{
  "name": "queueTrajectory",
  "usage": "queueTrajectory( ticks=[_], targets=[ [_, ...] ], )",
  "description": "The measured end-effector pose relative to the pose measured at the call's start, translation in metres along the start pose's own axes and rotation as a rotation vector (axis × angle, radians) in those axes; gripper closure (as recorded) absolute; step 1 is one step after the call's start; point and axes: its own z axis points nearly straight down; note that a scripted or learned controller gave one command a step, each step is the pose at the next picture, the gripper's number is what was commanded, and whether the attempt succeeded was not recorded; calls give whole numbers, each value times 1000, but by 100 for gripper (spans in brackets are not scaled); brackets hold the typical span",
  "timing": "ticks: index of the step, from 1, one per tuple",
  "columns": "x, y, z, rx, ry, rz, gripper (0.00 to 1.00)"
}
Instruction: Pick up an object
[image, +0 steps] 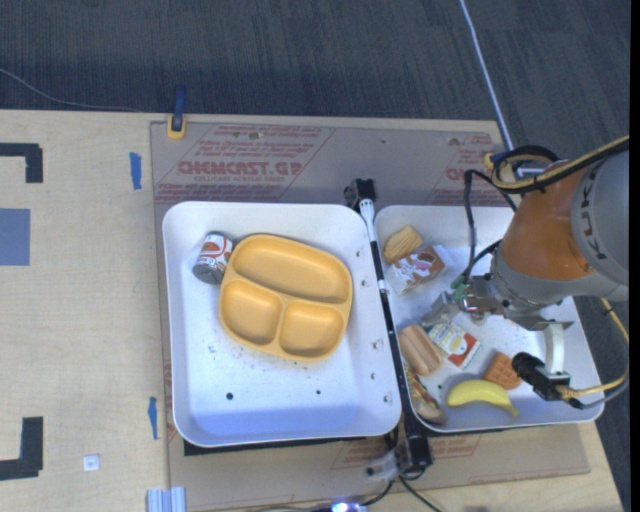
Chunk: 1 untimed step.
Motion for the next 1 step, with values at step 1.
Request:
queueTrajectory(
  ticks=[1],
  targets=[
    [6, -55, -1, -2, -1, 0, 0]
  ],
)
